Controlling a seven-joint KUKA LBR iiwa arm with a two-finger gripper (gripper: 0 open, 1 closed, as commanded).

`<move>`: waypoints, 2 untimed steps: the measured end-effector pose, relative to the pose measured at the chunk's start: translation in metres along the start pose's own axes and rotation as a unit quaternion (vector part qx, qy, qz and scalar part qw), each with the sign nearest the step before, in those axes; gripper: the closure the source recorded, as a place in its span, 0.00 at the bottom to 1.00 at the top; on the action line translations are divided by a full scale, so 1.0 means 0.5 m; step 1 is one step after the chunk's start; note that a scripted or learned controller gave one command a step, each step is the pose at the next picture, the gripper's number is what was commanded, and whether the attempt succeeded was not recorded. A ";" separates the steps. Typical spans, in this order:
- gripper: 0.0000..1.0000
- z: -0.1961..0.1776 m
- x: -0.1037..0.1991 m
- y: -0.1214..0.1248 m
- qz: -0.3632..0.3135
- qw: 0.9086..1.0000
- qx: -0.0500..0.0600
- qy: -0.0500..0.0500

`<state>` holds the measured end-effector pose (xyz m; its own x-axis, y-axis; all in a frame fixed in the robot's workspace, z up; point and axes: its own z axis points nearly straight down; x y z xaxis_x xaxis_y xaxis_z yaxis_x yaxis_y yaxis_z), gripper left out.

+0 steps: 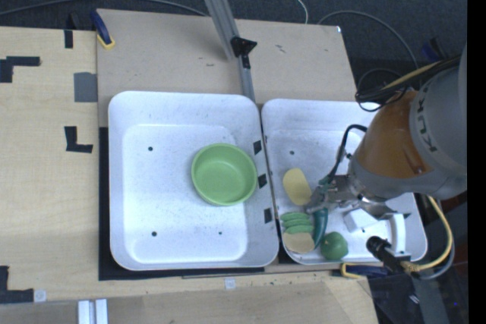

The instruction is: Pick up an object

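Jaws point(319, 202), state can't tell, amid crowded yellow obj point(295, 184), green pieces point(297, 221), green ball point(333, 245).

I'm seeing the green bowl point(224, 174) looking like smooth matt plastic, both white bins point(133, 163) speckled and dull, and bare wood bench point(45, 163) at 9 o'clock.
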<state>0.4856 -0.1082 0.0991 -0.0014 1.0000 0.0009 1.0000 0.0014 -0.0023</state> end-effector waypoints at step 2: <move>1.00 -0.176 -0.012 0.002 0.000 1.000 -0.002 -0.001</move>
<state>0.4871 -0.1145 0.1869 -0.0008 1.0000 -0.0007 1.0000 0.0008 0.0020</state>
